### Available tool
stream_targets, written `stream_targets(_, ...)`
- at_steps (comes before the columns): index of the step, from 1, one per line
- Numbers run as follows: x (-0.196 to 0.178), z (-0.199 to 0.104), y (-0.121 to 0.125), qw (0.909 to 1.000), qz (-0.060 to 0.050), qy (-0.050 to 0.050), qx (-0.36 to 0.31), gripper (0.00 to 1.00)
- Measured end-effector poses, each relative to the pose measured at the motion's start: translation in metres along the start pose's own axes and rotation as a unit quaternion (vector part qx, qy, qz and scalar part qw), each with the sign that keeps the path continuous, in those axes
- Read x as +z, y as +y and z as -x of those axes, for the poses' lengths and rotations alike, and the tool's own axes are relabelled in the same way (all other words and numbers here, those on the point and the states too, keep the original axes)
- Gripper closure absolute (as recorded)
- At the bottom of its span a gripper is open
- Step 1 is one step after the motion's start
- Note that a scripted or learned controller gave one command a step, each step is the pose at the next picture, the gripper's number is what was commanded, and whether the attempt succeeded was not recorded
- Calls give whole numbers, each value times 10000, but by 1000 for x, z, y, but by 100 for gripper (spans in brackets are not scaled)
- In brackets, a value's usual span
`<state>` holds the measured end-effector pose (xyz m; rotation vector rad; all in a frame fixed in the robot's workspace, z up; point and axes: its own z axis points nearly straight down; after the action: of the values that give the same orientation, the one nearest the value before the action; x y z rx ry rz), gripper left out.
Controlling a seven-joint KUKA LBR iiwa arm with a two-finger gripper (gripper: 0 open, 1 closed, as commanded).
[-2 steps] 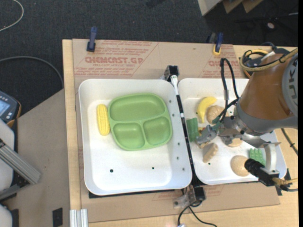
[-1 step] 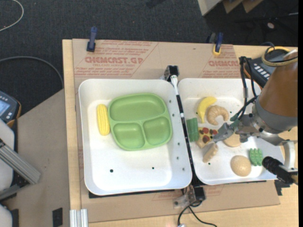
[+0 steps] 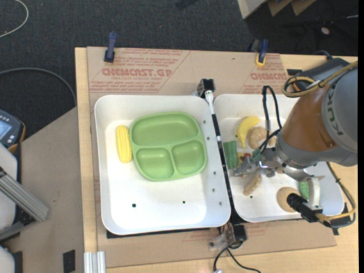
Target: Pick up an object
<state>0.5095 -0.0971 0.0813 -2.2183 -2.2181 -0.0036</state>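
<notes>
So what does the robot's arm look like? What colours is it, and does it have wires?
The arm is big and round. It is grey, with a wide orange band above the wrist and dark letters on the grey part. Black cables loop along it, with yellowish wires near the top. At the end sits a small metal gripper, silvery and dark.

We see two white bins: the left bin (image 3: 108, 169) holds a light green divided plate (image 3: 168, 145) and, just beside it on the left, a yellow corn cob (image 3: 123, 143). In the right bin (image 3: 267, 209) lie a yellow banana (image 3: 248, 126), a beige lump (image 3: 257, 136), a darker green piece (image 3: 230, 154) and a tan disc (image 3: 282, 197). The arm (image 3: 318, 124) is grey with an orange-brown band. The bench board (image 3: 142, 67) is tan with red lettering, gripped at its far edge by a blue clamp (image 3: 110, 46).
</notes>
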Motion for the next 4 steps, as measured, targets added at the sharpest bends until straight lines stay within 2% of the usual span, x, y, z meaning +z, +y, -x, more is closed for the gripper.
stream_targets(1, -17, 0, 1, 10000, 49, -13, -5, 100)
stream_targets(2, -16, 0, 1, 10000, 43, -12, -2, 0)
stream_targets(3, -4, 20, 63, 10000, 29, -34, -10, 0)
stream_targets(4, -14, 19, 61, 10000, 21, -31, -8, 100)
